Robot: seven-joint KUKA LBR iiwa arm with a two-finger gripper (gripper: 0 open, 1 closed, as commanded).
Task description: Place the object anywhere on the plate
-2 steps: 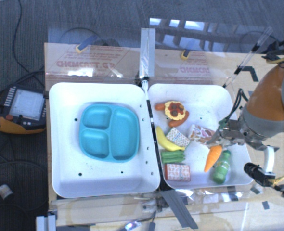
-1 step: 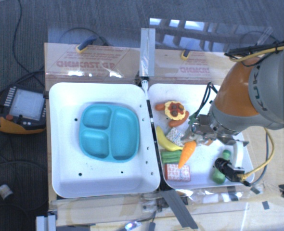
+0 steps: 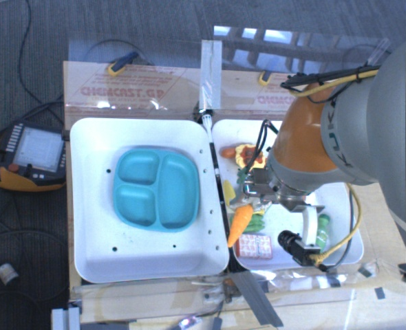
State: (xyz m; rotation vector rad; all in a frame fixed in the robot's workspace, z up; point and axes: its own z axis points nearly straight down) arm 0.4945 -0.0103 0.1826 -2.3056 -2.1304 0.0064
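Two white bins sit side by side on the surface: the left bin (image 3: 86,253) holds a blue divided plate (image 3: 156,188), and the right bin (image 3: 347,246) holds the toy carrot (image 3: 239,224) among other toy foods. The gripper (image 3: 258,192) hangs just above the carrot; whether its jaws are apart or together cannot be told.

— What sits on the table (image 3: 79,81)?
— Two white bins side by side: the left bin (image 3: 93,249) and the right bin (image 3: 340,205), touching at a shared edge.
— Anything beside them?
— A pendant (image 3: 27,157) lies on the floor (image 3: 51,12), left.
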